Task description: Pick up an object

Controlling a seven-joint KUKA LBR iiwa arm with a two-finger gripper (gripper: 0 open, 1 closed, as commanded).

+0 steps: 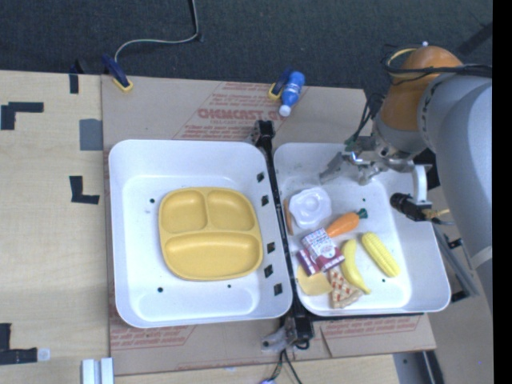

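Note:
The right bin (pixel 416 298) holds several toy foods: a white round cup (pixel 309 206), an orange carrot (pixel 344 225), a yellow corn cob (pixel 379 254), a banana (pixel 353 266), a red packet (pixel 318 246), a cheese slice (pixel 312 283) and a pizza-like wedge (pixel 343 290). My gripper (pixel 349 173) hangs over the bin's far part, above and right of the white cup, apart from it. Its fingers look spread, with nothing between them.
The left bin (pixel 128 214) holds a yellow divided plate (pixel 211 233). A blue and white bottle (pixel 290 91) lies on the cardboard behind the bins. A blue-yellow clamp (pixel 117 72) with a cable sits at the far left. The grey arm (pixel 464 158) covers the right bin's right side.

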